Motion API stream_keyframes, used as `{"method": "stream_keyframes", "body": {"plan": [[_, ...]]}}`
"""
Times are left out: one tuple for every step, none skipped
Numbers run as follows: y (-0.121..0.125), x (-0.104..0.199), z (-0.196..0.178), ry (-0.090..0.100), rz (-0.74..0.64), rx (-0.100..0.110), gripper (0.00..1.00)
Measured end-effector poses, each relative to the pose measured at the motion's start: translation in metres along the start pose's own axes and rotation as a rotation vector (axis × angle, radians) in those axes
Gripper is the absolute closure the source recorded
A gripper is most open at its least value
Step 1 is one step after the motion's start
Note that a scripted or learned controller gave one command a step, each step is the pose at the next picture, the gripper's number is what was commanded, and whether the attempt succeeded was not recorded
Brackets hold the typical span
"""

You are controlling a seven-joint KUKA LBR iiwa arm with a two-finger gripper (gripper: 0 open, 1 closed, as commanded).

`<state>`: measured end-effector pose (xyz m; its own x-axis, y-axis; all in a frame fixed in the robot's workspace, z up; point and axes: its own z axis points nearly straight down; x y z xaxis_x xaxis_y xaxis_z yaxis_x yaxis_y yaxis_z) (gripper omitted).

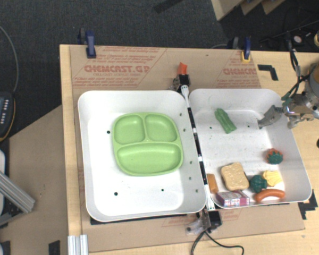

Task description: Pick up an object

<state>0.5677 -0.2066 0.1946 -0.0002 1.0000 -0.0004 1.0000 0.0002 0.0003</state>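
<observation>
Bench (48, 142), end effector (279, 117) indistinct.

Bins (95, 158): smooth white plastic, slight sheen seen.
Divided plate (147, 143): green plastic, smooth, matt-ish.
Bench top (149, 68): brown board w/ printed protective film (red lettering).
Gripper (279, 115): grey metal, dull finish.
Toy foods (235, 176): plastic-looking, smooth (bread approx. rough).

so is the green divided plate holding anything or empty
Empty: the green divided plate in the left bin shows three bare compartments.
</observation>
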Motion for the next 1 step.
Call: {"method": "stream_keyframes", "body": {"plan": [[-0.0169,-0.0128,0.0999,0.004,-0.003,0.000,0.00]]}}
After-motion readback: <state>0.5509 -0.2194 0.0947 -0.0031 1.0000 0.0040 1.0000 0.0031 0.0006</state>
